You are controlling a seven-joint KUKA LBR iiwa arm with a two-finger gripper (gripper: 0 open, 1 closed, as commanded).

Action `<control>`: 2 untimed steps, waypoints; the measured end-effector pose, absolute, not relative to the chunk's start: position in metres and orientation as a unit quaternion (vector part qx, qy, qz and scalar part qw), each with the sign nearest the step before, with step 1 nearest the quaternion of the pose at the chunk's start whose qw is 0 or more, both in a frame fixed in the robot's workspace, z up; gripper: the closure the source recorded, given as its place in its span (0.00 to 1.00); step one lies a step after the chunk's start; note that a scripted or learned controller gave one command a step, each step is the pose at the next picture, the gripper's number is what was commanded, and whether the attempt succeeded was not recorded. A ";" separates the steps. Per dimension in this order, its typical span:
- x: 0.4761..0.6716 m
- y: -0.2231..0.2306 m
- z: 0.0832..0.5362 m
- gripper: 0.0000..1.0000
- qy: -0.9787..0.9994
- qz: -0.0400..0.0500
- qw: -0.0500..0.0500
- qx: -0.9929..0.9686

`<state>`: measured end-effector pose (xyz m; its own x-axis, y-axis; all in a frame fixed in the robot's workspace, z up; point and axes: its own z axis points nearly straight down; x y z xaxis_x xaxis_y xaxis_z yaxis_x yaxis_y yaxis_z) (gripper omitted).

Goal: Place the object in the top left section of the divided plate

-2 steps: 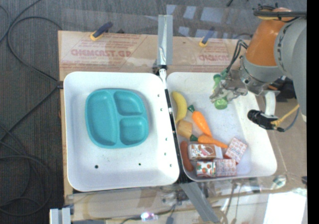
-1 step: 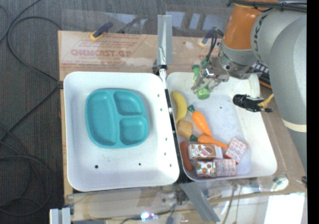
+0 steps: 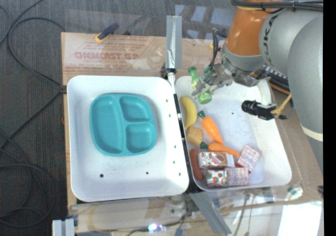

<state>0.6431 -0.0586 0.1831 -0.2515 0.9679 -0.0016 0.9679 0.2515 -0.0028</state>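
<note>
Two white bins side by side on the desk: left bin (image 3: 79, 177) carrying a teal divided plate (image 3: 124, 124), right bin (image 3: 273, 140) crowded with toy food. Hand (image 3: 206, 84) low over the far left corner of the right bin, right at a small green object (image 3: 205, 96) with another green piece (image 3: 194, 75) just beside it. Probably the pick step, with the green object as the likely target, though not certain from this angle. Not clear whether the hand is wide, narrow, or already gripping; metal parts and green plastic overlap too much to tell. No claim of a hold possible.

For a clean pick: straight descent, centred on the green object, away from the bin wall and from the banana (image 3: 189, 113) lying near it. Then a firm close, a lift high enough to clear both rims, and a move left across the gap between bins. Release over the plate's far left section, low, so nothing bounces into the neighbouring sections.

Also in the right bin: two carrots (image 3: 214, 130), a potato-like piece (image 3: 195, 135), and small cartons (image 3: 215, 160) along the near side, all well apart from the hand.
</note>
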 end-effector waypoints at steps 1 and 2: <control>0.643 -0.058 0.191 1.00 -0.791 0.002 0.001 -0.612; 0.643 -0.058 0.191 0.00 -0.791 0.002 0.001 -0.612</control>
